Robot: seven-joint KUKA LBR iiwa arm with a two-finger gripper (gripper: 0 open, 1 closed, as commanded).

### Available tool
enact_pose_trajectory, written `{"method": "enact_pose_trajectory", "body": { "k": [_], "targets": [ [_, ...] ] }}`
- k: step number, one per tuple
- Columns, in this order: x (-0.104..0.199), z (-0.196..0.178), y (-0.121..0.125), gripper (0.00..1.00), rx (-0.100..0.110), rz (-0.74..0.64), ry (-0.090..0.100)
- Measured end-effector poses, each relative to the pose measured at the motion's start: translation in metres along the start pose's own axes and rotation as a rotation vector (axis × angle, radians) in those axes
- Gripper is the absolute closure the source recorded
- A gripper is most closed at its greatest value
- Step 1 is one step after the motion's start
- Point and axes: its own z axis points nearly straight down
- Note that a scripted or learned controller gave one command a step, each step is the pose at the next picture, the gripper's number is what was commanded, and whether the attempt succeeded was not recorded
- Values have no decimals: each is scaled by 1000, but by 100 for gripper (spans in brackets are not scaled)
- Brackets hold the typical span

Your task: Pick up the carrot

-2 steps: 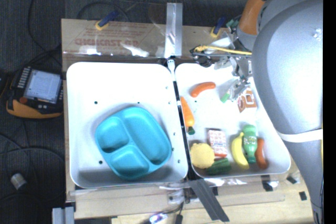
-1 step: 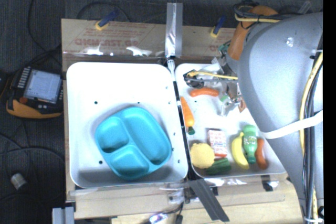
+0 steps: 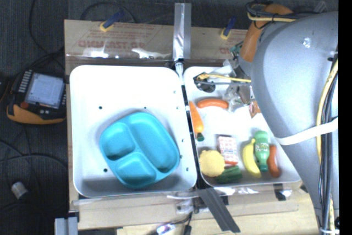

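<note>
The carrot [image 3: 196, 119] lies along the left wall of the right bin [image 3: 237, 184], orange, with its green end toward the front. My gripper [image 3: 241, 94] hangs over the back of that bin, to the right of the carrot and apart from it. Just left of the gripper lies an orange-red sausage [image 3: 212, 103]. The grey arm [image 3: 300, 63] covers the bin's right side.
In the front of the right bin are a yellow lemon [image 3: 211, 162], a green cucumber [image 3: 229, 175], a red and white box [image 3: 226, 149], a banana [image 3: 251, 157], a green bottle [image 3: 262, 145] and a red-orange piece [image 3: 273, 161]. A blue divided plate [image 3: 140, 147] sits in the left bin [image 3: 88, 91].
</note>
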Motion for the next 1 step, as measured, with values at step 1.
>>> {"method": "enact_pose_trajectory", "body": {
  "k": [1],
  "targets": [
    [-25,-98,49,100,-3,-376,6]
  ]
}}
